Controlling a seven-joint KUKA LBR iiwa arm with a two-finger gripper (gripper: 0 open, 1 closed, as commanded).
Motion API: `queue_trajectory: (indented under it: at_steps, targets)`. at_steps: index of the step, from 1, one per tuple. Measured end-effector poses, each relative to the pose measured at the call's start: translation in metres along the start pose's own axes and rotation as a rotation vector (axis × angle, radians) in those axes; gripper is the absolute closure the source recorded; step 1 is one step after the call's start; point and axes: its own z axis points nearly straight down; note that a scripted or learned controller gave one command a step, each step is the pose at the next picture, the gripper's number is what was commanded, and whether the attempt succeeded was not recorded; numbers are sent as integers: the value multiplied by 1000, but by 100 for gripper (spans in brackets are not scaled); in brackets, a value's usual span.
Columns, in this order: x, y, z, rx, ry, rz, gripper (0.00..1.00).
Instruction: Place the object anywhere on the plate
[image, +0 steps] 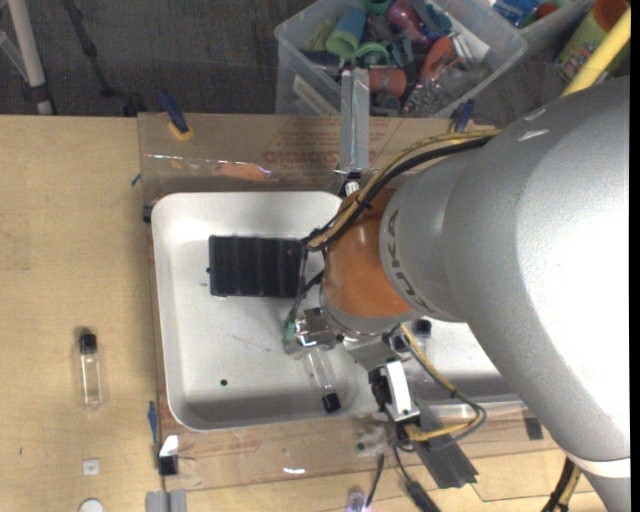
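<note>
The grey arm with the orange band (520, 230) covered the right side of the view. The shallow white plastic bin (190, 330) held a black ribbed rectangular plate (253, 267) near its upper centre. The gripper (312, 340) hung just below that plate (jaw opening could not be judged). A clear vial with a black cap (324, 385) lay on the bin floor, below the gripper.

The scene is evenly and fairly brightly lit from above. Soft shadows are cast inside the white bin (190, 300), and glare is seen on the tape (240, 168) behind it. The near arm (540, 230) is rendered large, pale and slightly soft.
</note>
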Motion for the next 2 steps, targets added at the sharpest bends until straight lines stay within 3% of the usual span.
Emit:
queue_trajectory:
  at_steps: [1,2]
  targets:
    - [33,53,4,-1,1,-367,100]
    - [53,68,-19,4,4,-882,100]
